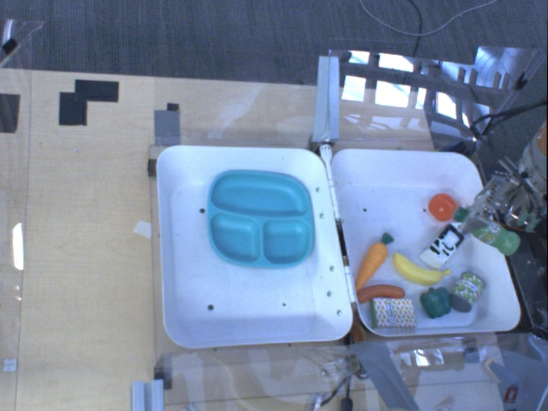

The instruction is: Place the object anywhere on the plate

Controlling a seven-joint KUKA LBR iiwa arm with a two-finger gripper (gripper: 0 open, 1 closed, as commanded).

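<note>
A blue divided plate [261, 217] lies in the left white bin [184, 315], nothing on it. The right bin [402, 174] holds several toy foods: an orange-red tomato [442, 205], a white bottle with a black label [443, 245], a banana [418, 270], a carrot [372, 262], a sausage [380, 293], a printed box [393, 312], a green pepper [436, 301] and a small can [468, 289]. My gripper [490, 211] hangs at the right bin's right side, just above a pale green object [499, 238]. Whether it touches that object is unclear.
The ridge [336, 229] where the two bin walls meet runs between plate and objects. A metal frame [402, 84] stands behind the right bin. Cables [501, 114] hang near the arm at the right.
</note>
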